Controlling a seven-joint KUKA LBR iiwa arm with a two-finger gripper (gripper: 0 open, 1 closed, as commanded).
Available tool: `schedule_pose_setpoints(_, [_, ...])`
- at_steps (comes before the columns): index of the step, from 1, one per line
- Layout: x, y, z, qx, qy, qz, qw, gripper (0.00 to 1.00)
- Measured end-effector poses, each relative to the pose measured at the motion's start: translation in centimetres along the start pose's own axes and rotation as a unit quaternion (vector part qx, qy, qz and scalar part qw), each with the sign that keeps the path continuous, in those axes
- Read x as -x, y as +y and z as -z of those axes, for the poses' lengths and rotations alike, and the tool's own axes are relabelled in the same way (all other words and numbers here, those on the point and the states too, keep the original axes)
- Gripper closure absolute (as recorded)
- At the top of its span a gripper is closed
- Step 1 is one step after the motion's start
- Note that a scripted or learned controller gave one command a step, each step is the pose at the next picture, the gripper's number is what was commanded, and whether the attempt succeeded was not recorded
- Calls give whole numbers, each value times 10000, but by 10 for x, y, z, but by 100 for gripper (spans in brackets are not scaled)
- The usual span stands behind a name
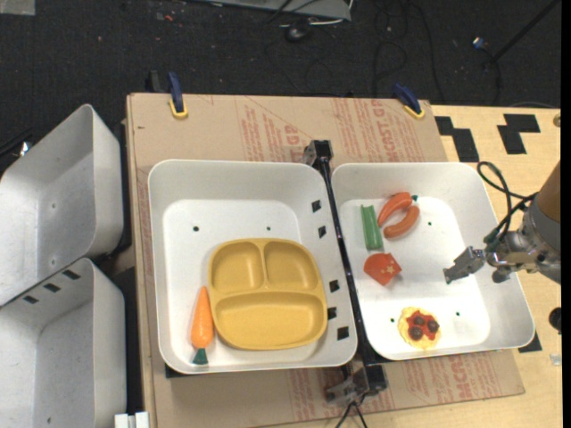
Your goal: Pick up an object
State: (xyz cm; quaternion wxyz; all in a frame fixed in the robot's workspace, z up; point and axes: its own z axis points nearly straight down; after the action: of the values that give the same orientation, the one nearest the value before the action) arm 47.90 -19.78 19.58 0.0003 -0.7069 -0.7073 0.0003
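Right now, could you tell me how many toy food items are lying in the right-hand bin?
4: a green stick near the divider, a hot dog beside it, a red piece below them, and a small pizza near the front wall. None seems hidden.

Both bins are white: the left bin (pixel 169 239) and the right bin (pixel 464 319). In the left bin, the divided plate (pixel 268 294) is yellow, and the carrot (pixel 202 319) at its left edge is orange with a dark green end. In the right bin, the stick (pixel 371 226) is green, the sausage (pixel 399 215) is orange-red, the piece (pixel 383 268) is red, and the small pizza (pixel 420 325) is yellow with red and dark spots. The board (pixel 268 132) is brown with red print.
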Motion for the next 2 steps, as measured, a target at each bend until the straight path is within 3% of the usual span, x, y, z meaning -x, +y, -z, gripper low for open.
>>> schedule_pose_setpoints(2, [-1,0,-106,-8,4,-10,10000,0])
